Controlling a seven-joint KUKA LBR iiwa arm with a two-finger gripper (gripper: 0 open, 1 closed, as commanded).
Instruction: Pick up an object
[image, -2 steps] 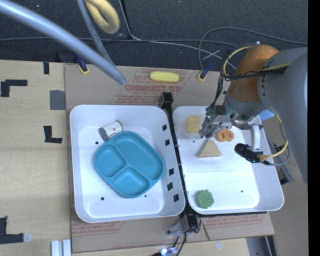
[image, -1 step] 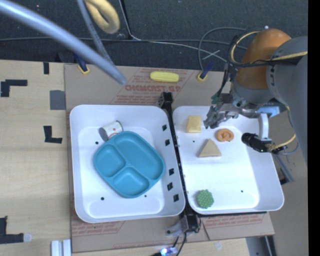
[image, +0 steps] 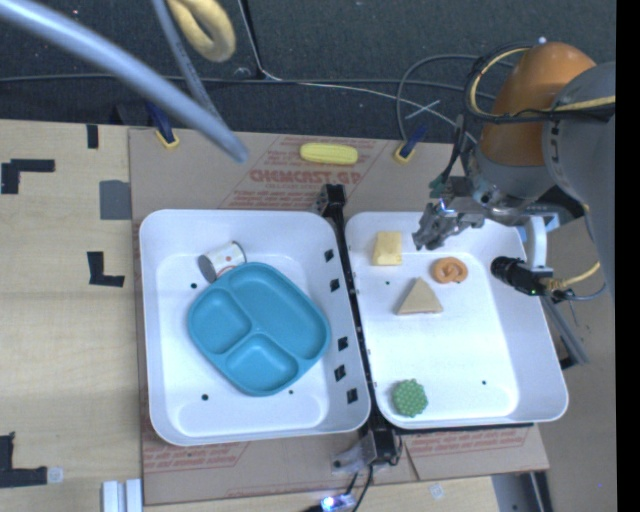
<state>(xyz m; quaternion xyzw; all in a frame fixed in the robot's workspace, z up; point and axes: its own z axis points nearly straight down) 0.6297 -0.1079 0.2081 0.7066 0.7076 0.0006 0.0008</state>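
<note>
My gripper (image: 432, 232) hangs over the far side of the right bin (image: 500, 390), reaching in from the right. Just left of it lies a pale yellow block (image: 388, 248). An orange curled piece (image: 449, 270) sits a little below and right of the fingertips. A tan wedge (image: 418, 298) lies near the bin's middle, and a green bumpy ball (image: 409, 397) rests by the near edge. I see nothing between the fingers.
The left bin (image: 160, 330) holds a blue divided tray (image: 258, 326) and a small white cup (image: 221, 261) lying on its side. A yellow banana-like piece (image: 328, 153) lies on the cardboard behind the bins. Cables run at the back.
</note>
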